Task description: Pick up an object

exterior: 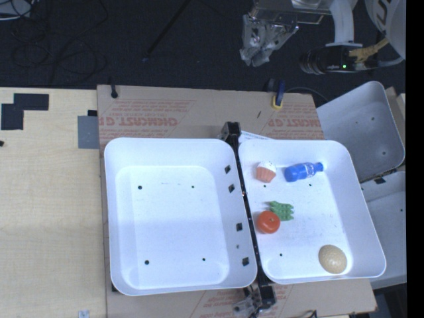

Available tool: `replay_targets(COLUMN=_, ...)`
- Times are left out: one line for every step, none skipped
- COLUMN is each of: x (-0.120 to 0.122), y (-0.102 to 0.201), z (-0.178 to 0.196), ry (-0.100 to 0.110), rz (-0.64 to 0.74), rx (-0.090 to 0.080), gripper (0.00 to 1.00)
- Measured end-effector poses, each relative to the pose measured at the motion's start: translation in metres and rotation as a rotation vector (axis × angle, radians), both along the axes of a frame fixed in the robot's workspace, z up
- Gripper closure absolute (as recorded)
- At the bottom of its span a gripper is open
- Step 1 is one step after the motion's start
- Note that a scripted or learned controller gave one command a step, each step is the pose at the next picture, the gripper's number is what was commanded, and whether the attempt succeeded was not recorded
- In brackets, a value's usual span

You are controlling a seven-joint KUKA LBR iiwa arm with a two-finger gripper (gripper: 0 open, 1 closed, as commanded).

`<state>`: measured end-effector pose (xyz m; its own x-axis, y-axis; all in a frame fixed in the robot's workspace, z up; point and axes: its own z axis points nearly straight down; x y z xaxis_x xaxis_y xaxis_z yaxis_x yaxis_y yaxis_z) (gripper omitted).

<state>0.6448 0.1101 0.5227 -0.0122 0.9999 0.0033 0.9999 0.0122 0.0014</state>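
The right bin (358, 197) holds several small objects. A blue bottle (303, 171) lies on its side near the far wall, with an orange and white cupcake-like piece (265, 172) just left of it. A green toy (281, 210) touches a red tomato-like ball (268, 222) close to the divider. A beige egg-shaped object (332, 258) rests in the near right corner. My gripper (257, 53) hangs high above the bench beyond the far edge of the bins, well away from all the objects.
The left bin (119, 177) sits beside the right one on a cardboard sheet (172, 114). A tilted white panel (364, 121) stands to the right of the bins. Dark cables and equipment lie behind the bench.
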Motion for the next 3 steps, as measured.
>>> replay_targets(x=0.0, y=0.056, z=0.012, ry=0.007, rz=-0.006, rx=-0.004, gripper=1.0)
replay_targets(x=0.0, y=0.053, z=0.012, ry=0.01, rz=-0.009, rx=-0.006, gripper=0.0)
replay_targets(x=-0.068, y=0.081, z=-0.224, ry=0.026, rz=-0.01, rx=-0.01, gripper=0.0)
